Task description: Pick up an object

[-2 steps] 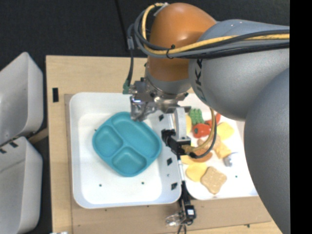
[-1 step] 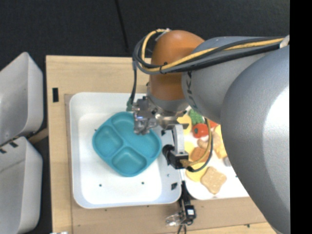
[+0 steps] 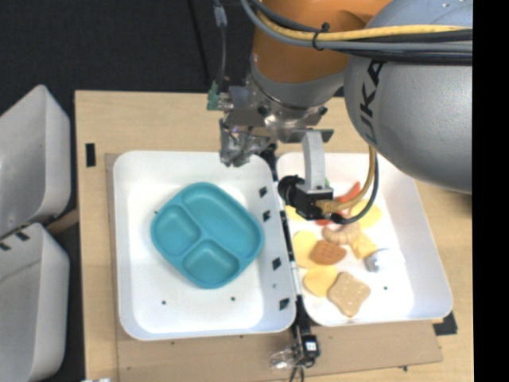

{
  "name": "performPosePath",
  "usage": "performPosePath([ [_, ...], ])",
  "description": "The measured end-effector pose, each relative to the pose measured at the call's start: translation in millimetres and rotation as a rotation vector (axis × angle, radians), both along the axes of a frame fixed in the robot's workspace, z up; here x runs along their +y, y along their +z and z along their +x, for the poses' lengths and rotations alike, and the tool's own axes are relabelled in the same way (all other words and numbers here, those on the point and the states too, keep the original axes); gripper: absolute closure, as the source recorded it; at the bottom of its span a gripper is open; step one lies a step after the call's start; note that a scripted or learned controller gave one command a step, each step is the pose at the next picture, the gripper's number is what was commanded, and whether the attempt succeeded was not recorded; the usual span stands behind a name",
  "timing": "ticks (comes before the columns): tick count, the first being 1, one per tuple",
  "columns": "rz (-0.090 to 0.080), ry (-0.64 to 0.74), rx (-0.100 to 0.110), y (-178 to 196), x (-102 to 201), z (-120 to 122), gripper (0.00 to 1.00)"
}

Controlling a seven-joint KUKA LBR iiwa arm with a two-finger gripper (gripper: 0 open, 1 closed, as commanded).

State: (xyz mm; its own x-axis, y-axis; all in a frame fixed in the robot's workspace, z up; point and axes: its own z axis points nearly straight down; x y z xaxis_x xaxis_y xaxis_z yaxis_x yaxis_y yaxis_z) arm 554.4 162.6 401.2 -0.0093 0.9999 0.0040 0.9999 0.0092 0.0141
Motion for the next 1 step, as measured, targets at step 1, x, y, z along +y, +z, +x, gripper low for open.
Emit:
performPosePath([
  [1, -0.011, -0.008, 0.032, -153.7, -12.1, 0.2, 1.0],
])
